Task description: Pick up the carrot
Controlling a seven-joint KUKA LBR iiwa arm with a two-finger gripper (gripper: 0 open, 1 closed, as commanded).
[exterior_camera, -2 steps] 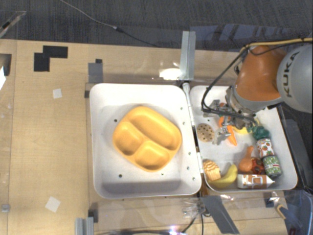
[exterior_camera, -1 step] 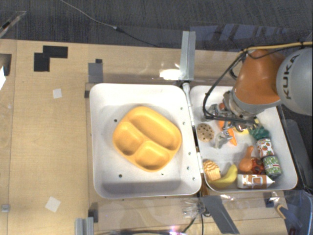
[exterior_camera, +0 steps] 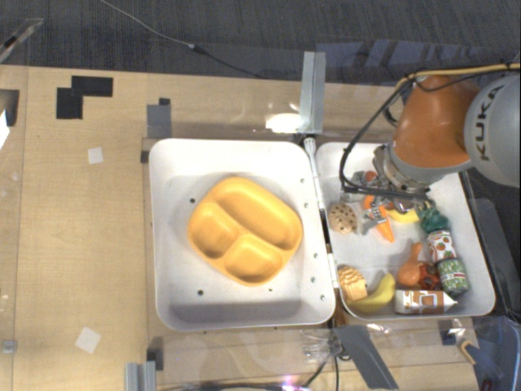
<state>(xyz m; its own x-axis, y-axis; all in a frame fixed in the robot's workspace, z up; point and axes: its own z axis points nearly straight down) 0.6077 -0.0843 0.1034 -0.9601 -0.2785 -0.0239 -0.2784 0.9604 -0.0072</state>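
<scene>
Arm reaches in from right, wrist down over right bin (exterior_camera: 480,243). Pincer (exterior_camera: 376,213) just beside carrot (exterior_camera: 385,229), grip state unclear. "KU" legible on arm.

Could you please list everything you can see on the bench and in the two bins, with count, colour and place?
left bin: one, white, centre of bench
divided plate: one, yellow, in left bin
right bin: one, white, beside left bin
cookie: one, tan with dark chips, right bin's left side
carrot: one, orange, under the gripper
banana: one, yellow, right bin's front
bread piece: one, golden, beside banana
carton: one, white and orange, front right
can: one, red-labelled, right side
arm: one, grey and orange, over right bin
gripper: one, dark, at the carrot
</scene>
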